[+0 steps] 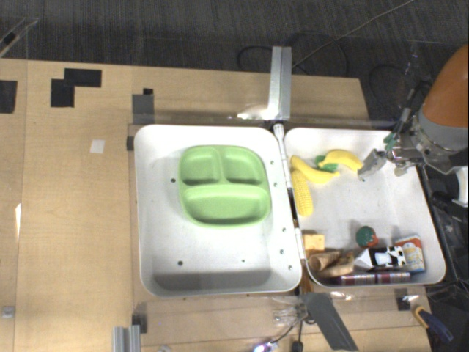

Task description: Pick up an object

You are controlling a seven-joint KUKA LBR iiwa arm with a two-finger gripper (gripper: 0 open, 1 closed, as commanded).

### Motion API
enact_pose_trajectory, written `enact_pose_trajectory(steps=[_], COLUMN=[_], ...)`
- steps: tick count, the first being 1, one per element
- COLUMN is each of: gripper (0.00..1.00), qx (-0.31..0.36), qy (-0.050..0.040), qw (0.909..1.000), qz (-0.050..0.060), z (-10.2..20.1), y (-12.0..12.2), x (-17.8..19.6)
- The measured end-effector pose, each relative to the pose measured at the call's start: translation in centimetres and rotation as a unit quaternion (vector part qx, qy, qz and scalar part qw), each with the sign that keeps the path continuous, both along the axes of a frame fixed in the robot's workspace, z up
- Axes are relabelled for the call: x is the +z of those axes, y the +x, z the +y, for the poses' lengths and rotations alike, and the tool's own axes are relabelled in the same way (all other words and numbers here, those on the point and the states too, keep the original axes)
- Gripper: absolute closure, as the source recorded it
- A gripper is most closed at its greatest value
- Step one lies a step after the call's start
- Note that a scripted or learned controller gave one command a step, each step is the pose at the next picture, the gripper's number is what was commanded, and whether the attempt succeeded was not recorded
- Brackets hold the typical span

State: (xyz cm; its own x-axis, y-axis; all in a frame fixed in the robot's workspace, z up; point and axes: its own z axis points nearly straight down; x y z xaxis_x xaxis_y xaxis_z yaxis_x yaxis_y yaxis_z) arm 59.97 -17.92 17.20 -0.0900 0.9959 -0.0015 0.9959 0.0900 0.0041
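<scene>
Approach seems the step in hand: I see my hand (375,160), fingers apart and holding nothing, just beside the yellow plastic banana (338,159) in the right white bin (432,229), so next I would lower and close.

Grey arm (440,134) with orange band, dark cables, pale metallic gripper (375,161)

Hand (375,161) hovers beside banana (338,160); green tray (223,184) left.

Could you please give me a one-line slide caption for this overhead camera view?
Gripper poised over the right bin near a banana and corn; green divided plate in the left bin.
</scene>
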Motion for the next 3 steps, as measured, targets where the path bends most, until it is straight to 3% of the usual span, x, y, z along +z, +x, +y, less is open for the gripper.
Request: enact_pose_trajectory(steps=[1,2,3], gripper=[0.0,1.0,1.0], qx=[0.019,0.021,-0.023], qy=[-0.0008,0.0006,0.0007], qw=[0.9998,0.9998,0.9997], qz=[-0.003,0.004,-0.001], z=[1.4,1.5,8.1], y=[6.5,6.4,7.1], x=[-7.7,-7.1,3.8])
